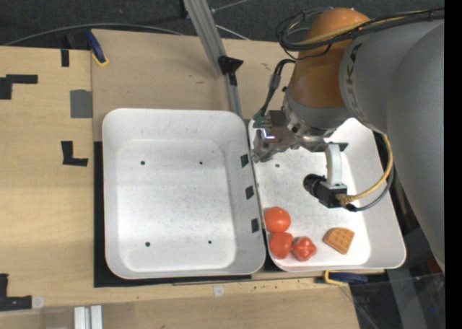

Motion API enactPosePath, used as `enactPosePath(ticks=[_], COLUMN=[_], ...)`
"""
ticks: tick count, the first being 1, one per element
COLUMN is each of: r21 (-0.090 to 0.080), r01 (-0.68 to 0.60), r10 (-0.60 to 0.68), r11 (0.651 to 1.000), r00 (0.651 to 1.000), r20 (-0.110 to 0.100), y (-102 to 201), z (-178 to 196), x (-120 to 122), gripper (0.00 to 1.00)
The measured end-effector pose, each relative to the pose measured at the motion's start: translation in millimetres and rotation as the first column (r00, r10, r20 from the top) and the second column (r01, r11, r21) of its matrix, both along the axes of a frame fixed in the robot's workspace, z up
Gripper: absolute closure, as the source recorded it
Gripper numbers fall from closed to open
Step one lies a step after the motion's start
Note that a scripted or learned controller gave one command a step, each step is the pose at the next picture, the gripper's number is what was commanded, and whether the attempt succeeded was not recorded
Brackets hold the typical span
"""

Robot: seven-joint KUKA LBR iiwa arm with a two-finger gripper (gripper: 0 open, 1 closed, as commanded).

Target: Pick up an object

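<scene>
Here the end effector (266, 146) crowds the right bin's (375, 252) inner edge.

— How many bins does the bench carry?
— Two white bins: the left bin (173, 190) and the right bin (375, 248).
— And what can be counted in the right one?
— Near its front edge, three red round pieces: one (277, 219), a second (281, 244), a third (304, 249). Also one tan waffle-like piece (339, 239).

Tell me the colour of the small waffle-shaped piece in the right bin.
Tan-orange with a grid pattern: the small waffle-shaped piece, seen in the camera view.
</scene>
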State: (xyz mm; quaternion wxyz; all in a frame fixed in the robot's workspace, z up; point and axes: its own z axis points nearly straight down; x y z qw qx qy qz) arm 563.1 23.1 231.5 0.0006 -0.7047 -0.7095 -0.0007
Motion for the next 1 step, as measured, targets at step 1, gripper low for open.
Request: enactPosePath(ticks=[1], r21=[0.000], r01=[0.000], r10=[0.000], r11=[1.000], r00=[1.000], r20=[0.000], y=[49.9], z=[0.5], x=[27.9], gripper=[1.00])
